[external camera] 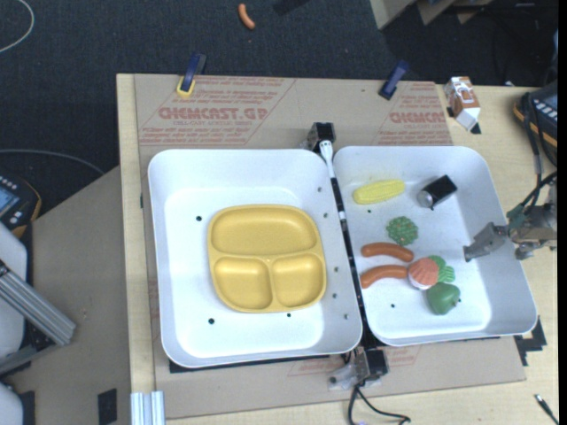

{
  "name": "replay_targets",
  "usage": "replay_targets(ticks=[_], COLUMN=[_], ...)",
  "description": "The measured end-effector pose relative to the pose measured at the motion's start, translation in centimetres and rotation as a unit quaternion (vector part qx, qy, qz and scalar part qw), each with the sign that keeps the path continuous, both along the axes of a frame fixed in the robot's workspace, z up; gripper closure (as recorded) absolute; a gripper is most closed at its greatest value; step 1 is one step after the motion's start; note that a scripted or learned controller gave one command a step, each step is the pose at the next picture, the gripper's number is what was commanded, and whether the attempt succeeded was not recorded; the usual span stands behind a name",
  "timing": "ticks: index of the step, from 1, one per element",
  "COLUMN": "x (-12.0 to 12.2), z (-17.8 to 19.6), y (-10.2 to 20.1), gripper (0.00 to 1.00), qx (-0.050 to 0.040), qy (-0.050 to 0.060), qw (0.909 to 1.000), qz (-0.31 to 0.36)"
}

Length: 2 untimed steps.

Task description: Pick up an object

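Pincer, grip state unclear, hovers over right bin; bench board reads "CHEMCAST GP".

Bench on dark carpet

A cardboard-covered bench is set on dark carpeted floor; a small orange item is seen lying there.

Grey metal gripper w/ dark jaws, thin cables trailing behind it at bin's right edge.
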State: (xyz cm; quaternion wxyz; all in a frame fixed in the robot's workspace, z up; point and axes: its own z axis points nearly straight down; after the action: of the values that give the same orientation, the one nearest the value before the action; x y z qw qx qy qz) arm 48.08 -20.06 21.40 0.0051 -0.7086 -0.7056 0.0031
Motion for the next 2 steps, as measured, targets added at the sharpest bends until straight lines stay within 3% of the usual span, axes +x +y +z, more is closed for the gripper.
replay_targets(ticks=[1,2], x=[0.3,0.6], z=[0.6,-3.7], y=[0.0,0.2], gripper=[0.00,0.00], qx=[-0.0018,-0.0002], qy=[-0.006,-0.004], qw=[1.0000,1.0000], qz=[0.002,0.002])
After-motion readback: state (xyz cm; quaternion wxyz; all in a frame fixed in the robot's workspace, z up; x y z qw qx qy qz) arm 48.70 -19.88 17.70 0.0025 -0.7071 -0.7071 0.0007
